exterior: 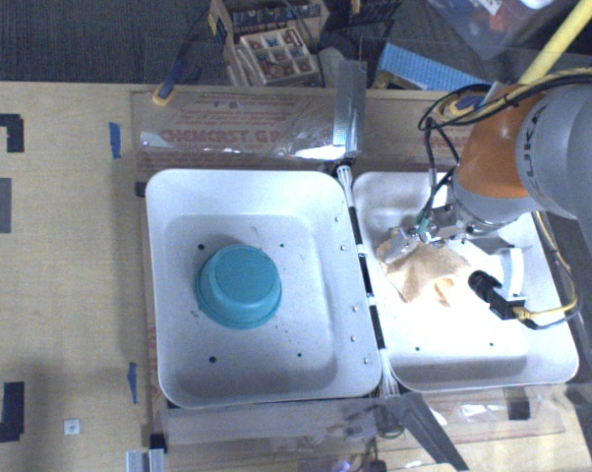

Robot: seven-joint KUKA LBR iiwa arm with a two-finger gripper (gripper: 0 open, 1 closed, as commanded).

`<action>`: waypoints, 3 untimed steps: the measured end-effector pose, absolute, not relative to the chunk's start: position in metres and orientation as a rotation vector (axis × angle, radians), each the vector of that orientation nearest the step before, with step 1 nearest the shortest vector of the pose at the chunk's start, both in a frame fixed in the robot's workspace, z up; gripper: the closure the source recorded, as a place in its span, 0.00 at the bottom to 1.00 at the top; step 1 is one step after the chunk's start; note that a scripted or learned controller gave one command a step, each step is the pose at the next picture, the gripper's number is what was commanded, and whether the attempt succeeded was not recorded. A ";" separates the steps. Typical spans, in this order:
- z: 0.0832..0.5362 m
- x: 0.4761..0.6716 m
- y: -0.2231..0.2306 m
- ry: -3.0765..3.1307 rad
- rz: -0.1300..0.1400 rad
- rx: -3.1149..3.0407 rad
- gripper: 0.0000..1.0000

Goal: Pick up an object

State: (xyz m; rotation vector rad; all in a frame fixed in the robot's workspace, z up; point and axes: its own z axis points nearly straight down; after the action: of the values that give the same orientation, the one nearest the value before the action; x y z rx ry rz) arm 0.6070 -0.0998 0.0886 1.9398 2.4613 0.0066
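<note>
The claw hangs low in the right bin, whether open or closed I cannot tell. Just beneath lies a tan cloth (probably soft, light); pinch a raised fold.

Two bins sit side by side on the worktop. A bowl lies upside down in the left bin. In the right bin, what seems a cloth lies under the gripper, the arm reaching from the right.
</note>
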 end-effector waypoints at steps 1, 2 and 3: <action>0.100 0.608 -0.101 2.457 0.010 1.939 1.00; 0.100 0.608 -0.101 2.458 0.010 1.939 0.00; 0.110 0.609 -0.102 2.453 0.011 1.939 1.00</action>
State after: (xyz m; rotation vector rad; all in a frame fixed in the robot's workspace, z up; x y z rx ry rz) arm 0.6087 -0.1022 0.1101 1.9386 2.4534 0.0114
